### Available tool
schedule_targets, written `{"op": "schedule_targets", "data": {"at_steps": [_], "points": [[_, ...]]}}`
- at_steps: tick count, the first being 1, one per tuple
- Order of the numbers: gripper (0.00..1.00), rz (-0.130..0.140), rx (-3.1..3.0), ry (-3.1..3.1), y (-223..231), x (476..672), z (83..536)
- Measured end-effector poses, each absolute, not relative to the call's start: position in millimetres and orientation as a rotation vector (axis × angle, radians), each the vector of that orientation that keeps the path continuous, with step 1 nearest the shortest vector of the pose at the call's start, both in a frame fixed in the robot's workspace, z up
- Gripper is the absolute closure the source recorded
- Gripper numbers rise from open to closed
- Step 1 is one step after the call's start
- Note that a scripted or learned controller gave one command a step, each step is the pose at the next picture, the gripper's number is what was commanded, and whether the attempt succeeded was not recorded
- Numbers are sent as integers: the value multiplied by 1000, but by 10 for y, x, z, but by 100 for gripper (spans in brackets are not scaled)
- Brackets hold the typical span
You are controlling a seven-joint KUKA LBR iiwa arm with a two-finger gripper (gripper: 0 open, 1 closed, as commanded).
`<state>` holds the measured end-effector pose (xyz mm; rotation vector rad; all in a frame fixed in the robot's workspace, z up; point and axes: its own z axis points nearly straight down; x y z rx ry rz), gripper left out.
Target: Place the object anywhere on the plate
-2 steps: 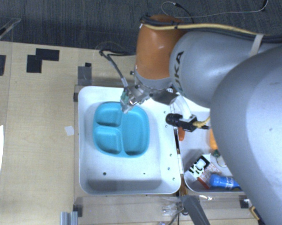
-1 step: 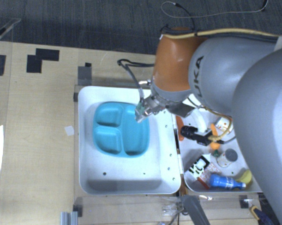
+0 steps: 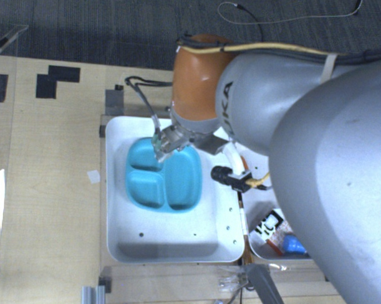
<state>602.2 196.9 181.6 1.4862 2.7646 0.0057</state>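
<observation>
- Camera view: a blue plate (image 3: pixel 163 176) with three parts sits in the left white bin (image 3: pixel 168 246).
- The big grey arm (image 3: pixel 292 102) with its orange band (image 3: pixel 196 80) comes in from the right and reaches over the plate.
- The gripper (image 3: pixel 160 148) hangs over the far side of the plate, near the wall between two of its parts.
- I cannot tell if the gripper is squeezed tight or let go, or if it carries anything. It is too small and blurry.
- The right bin (image 3: pixel 257 244) is mostly hidden under the arm. A blue thing (image 3: pixel 294 245), something red (image 3: pixel 276 246) and a black and white card (image 3: pixel 269 224) lie in it.
- I cannot tell which thing is the object for the plate.
- I think this is the putting-down step, since the gripper is right above the plate.
- Next, if it carries the object, it needs to let go over the plate and then lift straight up.
</observation>
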Motion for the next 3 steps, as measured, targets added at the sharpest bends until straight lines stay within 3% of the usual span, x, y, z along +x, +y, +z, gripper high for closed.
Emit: {"op": "schedule_targets", "data": {"at_steps": [1,2,3], "points": [[100,5,1464,2776,1457,5621,1674],[100,10,1358,2824,1544,6538,2252],[100,8,1368,2823,1527,5525,2529]]}}
